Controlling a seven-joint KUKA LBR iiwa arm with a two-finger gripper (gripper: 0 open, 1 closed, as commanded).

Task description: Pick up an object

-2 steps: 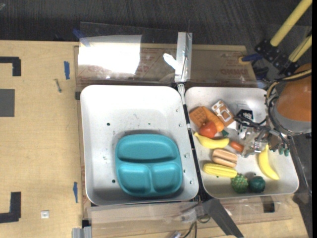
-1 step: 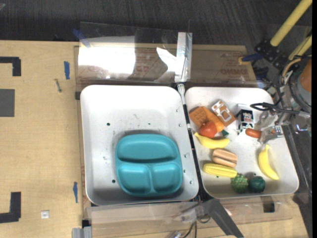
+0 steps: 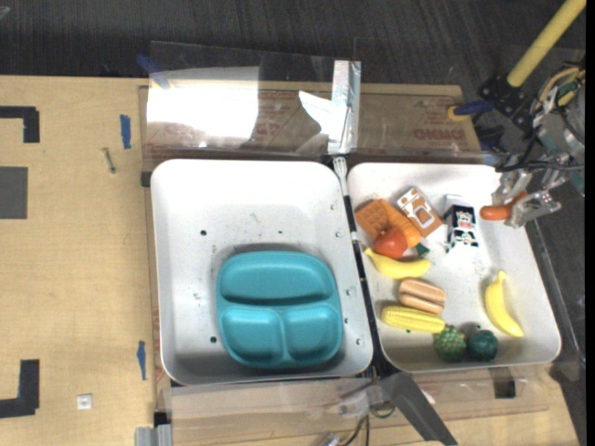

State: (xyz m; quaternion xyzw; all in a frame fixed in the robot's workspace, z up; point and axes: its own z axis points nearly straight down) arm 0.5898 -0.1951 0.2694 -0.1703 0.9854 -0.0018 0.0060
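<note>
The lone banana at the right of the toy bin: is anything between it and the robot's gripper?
Nothing visible. The gripper is at the right bin's upper right edge, and the lone banana lies below it on bare white floor, apart from the other toys.

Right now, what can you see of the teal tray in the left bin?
The teal tray is a rounded, glossy, plastic-looking dish with three compartments: one long one along the far side and two smaller ones nearer the camera, split by raised ridges. It lies flat and right way up on the floor of the left bin, toward the near edge and right of centre. Nothing rests in it or touches it apart from the bin floor.
</note>
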